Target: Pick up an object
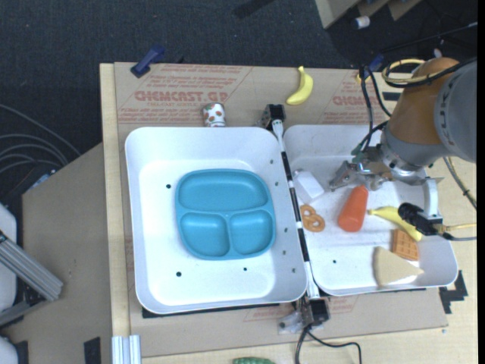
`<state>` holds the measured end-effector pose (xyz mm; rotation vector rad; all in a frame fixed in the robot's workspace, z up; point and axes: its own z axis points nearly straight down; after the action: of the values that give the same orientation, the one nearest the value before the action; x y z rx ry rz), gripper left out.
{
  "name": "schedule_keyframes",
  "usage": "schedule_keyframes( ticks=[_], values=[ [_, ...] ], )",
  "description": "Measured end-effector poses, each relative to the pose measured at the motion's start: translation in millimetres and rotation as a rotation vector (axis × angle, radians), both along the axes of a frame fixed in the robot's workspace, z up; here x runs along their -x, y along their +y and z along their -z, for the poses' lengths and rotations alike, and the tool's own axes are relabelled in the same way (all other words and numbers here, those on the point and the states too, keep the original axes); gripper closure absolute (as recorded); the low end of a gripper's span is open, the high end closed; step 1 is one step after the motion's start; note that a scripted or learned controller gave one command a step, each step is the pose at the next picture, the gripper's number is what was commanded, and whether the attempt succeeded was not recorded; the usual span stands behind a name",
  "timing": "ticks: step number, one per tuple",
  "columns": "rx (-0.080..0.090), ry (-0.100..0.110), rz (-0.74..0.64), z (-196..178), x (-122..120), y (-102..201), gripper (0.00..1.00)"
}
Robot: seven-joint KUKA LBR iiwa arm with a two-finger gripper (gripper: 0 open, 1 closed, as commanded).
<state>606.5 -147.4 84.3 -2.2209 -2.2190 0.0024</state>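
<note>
In the right bin [445, 273] an orange carrot [352, 209] lies upright in the picture near the middle. My gripper [358, 174] hangs just above the carrot's far end, open, with nothing between its fingers. A pretzel [311, 218] lies left of the carrot and a white block [307, 184] sits behind the pretzel. To the carrot's right lie a small yellow banana [388, 214], a waffle piece [405, 245] and a pale wedge of bread [394, 268].
The left bin [151, 271] holds a blue divided plate [225, 212]. On the cardboard behind the bins lie a second banana [301, 88], a small patterned object [215, 114] and a blue piece [148, 61]. My arm [436, 120] covers the right bin's far right corner.
</note>
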Motion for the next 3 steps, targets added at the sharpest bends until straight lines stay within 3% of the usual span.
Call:
schedule_keyframes(
  ticks=[1,2,3],
  values=[
    [0.0,-0.002,0.0,-10.3,-0.8,0.5,1.0],
    [-0.001,-0.002,0.0,-10.2,-0.7,0.5,0.0],
    [0.001,-0.003,-0.001,-0.6,-60.2,-34.0,0.0]
  ],
)
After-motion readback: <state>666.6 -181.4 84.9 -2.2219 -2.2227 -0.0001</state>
